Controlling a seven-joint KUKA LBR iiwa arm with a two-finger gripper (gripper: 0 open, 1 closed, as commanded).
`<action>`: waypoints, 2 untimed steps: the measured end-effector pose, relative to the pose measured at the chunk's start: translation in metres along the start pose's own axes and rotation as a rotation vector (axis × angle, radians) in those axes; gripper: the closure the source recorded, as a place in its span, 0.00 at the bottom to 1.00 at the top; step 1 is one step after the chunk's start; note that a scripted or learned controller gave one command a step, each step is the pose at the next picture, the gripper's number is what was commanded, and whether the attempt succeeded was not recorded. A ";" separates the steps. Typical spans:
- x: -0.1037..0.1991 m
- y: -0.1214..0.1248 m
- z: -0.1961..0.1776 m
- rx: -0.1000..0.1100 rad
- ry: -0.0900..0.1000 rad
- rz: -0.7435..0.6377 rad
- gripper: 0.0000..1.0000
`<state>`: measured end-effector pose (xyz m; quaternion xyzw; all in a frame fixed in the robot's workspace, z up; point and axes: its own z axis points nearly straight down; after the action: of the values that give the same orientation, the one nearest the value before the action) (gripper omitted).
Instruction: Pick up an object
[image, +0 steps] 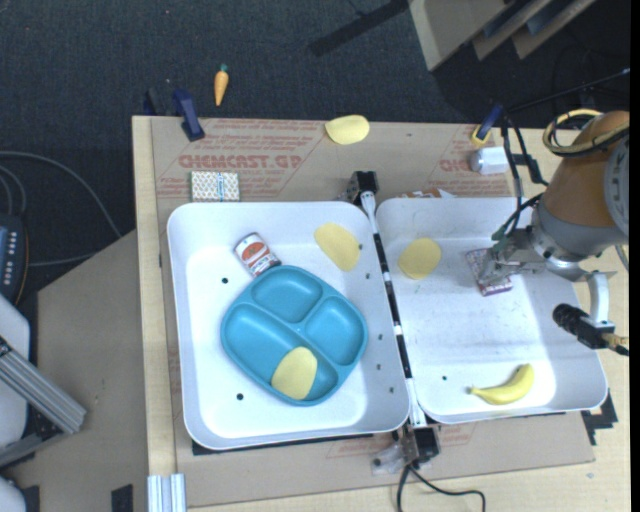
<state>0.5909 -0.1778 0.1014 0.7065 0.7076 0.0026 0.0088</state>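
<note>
Camera view shows the gripper (492, 272) low over the right bin (450, 345), jaw state unclear, probably lining up on the nearby yellow disc (419, 257).

grey arm (580, 235) with an orange band, black cables alongside, ending in a pale metal claw (492, 272).

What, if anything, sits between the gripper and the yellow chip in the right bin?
Nothing visible does. The gripper is low over the right bin, and the yellow chip lies toward the divider from it, with only bare white bin floor between them. The banana lies near the bin's front edge, well off that line.
</note>
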 end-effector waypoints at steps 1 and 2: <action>0.000 0.001 -0.010 -0.002 -0.001 -0.001 1.00; 0.000 0.001 -0.020 -0.005 -0.002 -0.002 1.00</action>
<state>0.5919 -0.1774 0.1214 0.7059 0.7082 0.0037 0.0111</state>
